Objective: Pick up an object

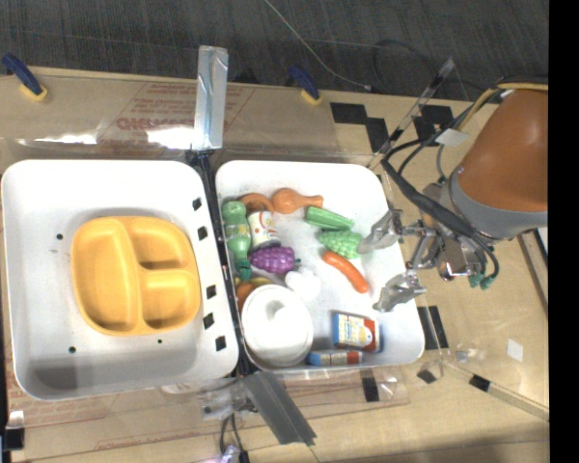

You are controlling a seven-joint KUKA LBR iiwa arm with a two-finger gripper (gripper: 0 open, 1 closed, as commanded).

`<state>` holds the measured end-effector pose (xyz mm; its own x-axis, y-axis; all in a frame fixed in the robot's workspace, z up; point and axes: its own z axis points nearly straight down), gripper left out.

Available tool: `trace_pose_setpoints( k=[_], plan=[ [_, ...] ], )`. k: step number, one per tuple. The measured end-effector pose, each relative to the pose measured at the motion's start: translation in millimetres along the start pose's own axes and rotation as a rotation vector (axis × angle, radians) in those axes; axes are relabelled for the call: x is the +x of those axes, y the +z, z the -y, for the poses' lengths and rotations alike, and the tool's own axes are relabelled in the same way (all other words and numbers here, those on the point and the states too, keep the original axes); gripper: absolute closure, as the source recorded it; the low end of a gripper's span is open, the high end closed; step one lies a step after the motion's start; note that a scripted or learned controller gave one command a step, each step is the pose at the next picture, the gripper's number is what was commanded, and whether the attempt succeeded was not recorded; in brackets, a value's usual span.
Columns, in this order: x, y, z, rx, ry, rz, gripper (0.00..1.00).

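Two white bins on bench (482,340); pincer (391,263) spread wide, grasping nothing, over right bin's (299,174) right rim, beside orange toy carrot (345,271).

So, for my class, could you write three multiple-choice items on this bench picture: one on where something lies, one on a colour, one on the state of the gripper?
1. Where does the yellow divided tray lie?
A. In the left bin
B. In the right bin
C. On the bench outside both bins

2. What colour is the bunch of toy grapes in the right bin?
A. Red
B. Purple
C. Blue

3. How does the gripper stand?
A. Shut on the orange carrot
B. Open above the yellow tray
C. Open at the right bin's right edge, holding nothing

Answers:
1 A: the tray rests on the floor of the left bin.
2 B: the grapes are purple, lying amid the other toy foods.
3 C: its two fingers are spread apart over the bin's right edge, with nothing between them; the orange carrot lies apart in the bin.
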<state>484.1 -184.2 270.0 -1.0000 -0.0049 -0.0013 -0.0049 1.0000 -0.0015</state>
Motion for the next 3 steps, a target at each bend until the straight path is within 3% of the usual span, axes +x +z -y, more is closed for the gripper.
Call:
trace_pose_setpoints(
  k=[1, 2, 3],
  plan=[
    [-56, 172, 21, -0.004, -0.017, -0.007, 0.00],
    [-87, 176, 26, 0.000, -0.031, 0.004, 0.00],
    [-143, 176, 26, 0.000, -0.154, 0.003, 0.00]
  ],
)
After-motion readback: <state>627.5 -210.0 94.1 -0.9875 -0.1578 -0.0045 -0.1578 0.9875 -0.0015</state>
